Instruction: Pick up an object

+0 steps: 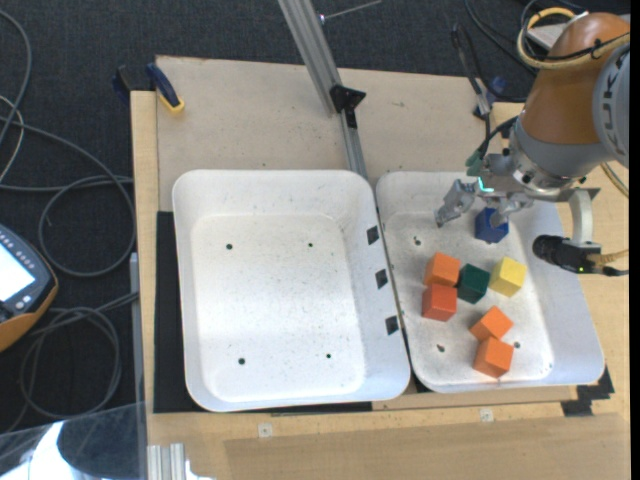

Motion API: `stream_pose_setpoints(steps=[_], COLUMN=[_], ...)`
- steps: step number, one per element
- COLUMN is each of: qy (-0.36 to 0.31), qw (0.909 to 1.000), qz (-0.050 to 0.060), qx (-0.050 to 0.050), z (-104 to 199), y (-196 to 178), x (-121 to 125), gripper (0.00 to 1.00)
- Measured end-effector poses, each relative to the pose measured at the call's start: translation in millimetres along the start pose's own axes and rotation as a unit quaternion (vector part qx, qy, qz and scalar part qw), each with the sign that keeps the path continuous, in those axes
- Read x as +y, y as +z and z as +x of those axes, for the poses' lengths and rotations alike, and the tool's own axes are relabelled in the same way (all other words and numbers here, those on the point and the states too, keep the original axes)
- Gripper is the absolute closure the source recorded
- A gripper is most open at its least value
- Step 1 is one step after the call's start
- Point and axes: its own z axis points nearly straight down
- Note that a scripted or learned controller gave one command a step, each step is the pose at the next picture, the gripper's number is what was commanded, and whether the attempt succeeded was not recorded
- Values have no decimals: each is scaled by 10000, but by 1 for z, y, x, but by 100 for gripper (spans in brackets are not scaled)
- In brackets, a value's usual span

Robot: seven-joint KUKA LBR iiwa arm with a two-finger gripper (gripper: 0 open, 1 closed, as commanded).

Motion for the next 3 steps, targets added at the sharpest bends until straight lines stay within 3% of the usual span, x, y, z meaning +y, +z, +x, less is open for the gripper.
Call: stream_pose_setpoints(steps=[2, 3], qy=[3, -1], qw=[10000, 10000], qz=[23, -12], qx=[-3, 3], z=[0, 1], y=[107, 93], x=[-4, -2], gripper=[0, 100])
